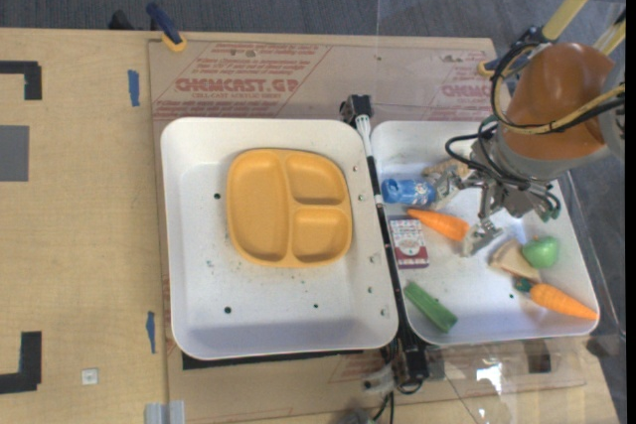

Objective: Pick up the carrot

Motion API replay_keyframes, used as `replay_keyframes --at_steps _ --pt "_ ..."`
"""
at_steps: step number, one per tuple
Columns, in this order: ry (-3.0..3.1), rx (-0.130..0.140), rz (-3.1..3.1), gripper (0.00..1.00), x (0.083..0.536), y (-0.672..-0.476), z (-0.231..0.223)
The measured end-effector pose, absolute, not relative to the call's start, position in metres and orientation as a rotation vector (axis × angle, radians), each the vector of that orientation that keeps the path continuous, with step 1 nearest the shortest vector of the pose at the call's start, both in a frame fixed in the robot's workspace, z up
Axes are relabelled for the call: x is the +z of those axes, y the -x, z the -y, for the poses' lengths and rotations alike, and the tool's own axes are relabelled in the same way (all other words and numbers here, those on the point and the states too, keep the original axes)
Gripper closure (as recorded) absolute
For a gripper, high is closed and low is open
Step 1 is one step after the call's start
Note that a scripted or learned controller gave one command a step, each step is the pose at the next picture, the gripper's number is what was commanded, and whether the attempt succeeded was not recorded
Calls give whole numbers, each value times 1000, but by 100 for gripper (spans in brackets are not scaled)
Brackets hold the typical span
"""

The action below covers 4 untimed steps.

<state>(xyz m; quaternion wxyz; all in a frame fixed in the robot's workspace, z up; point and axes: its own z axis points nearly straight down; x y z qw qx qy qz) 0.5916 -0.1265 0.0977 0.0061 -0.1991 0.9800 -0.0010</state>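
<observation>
Wooden surface, two white bins. Pincer hangs low in right bin, just beside carrot, likely lining up grasp; open or closed, cannot tell.

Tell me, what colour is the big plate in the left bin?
Yellow-orange: the plate, seen in the camera view.

grey arm; orange band; black cables
</observation>
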Motion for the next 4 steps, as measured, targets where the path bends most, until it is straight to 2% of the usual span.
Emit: replay_keyframes --at_steps 1,2,3,4 --pt "550 -5 -3078 0 91 -570 97" --pt "457 -2 -3094 0 91 -524 118" --pt "-7 0 -3125 0 90 -496 169" --pt "-4 -4 -3114 100 103 -500 169"
